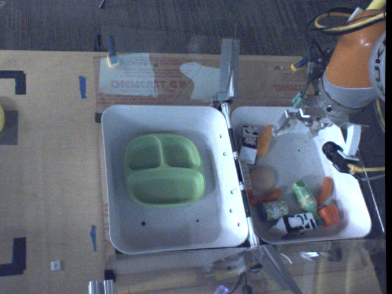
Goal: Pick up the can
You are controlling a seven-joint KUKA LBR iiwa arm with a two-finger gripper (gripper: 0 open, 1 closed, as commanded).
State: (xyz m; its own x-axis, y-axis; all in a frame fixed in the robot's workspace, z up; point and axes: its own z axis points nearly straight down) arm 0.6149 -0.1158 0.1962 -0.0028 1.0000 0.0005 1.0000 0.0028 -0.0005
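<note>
Can [275, 210]: you find it lying on its side in the right bin [361, 225], near the front wall, dark-bodied with a green label, well apart from the claw. Going left to right, you have the wooden bench [49, 182] carrying two shallow white bins side by side. Left bin [116, 225]: one green divided plate [164, 168], three compartments, sitting flat near the middle. Right bin, from its left wall: a small dark carton [248, 136] at the back, an orange carrot-like piece [264, 141] leaning just beside it, a round brownish item [263, 178] below those, a thin red-orange piece [267, 196] just above the can, a black-and-white box [300, 223] at the front touching the can's right end, a green bottle-like item [302, 195], an orange piece [325, 189] and a red-orange item [329, 214] farther right. Claw [298, 120]: it hangs over the back of the right bin with nothing between its fingers; you cannot tell whether they are spread or pressed together. Arm [352, 60]: grey with an orange band, at the right.
</note>
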